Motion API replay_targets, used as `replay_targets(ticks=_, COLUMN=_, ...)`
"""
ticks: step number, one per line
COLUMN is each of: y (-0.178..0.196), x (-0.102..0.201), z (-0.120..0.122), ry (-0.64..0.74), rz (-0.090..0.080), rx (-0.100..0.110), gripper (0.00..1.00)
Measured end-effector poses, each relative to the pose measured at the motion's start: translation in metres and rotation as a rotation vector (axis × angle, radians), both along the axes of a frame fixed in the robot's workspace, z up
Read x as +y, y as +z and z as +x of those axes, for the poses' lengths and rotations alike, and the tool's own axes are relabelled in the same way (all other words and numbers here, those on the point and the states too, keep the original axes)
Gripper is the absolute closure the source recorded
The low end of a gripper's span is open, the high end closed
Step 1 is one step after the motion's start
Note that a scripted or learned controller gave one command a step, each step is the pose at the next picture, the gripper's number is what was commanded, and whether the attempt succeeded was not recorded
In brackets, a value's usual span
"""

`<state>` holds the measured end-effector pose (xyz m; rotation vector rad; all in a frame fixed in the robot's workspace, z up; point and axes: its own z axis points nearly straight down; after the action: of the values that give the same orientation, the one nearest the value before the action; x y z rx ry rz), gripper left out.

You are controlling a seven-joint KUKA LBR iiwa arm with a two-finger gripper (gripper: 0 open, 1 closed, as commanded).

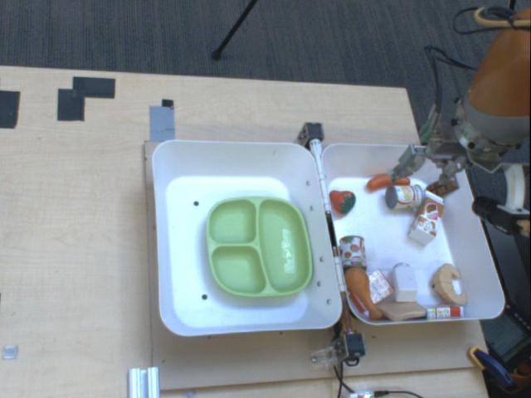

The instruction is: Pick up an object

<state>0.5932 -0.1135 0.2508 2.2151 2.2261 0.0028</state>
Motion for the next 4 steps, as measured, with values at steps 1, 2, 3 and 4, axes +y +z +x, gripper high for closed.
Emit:
replay_targets(ticks=1, y=-0.048, x=-0.055, z=0.025, ry=-0.002, rz=-0.002, rx=0.000, gripper=0.00)
replay_targets(ticks=2, y=-0.141, x=-0.083, z=0.044, ry=0.002, rz=0.000, rx=-0.006, gripper=0.00)
replay_targets(ticks=3, y=-0.154, x=-0.085, z=0.014, ry=0.003, rz=0.004, rx=-0.005, gripper=0.00)
replay_targets(ticks=4, y=-0.164, x=-0.090, z=-0.046, ry=0.000, rz=0.002, rx=-0.003, gripper=0.00)
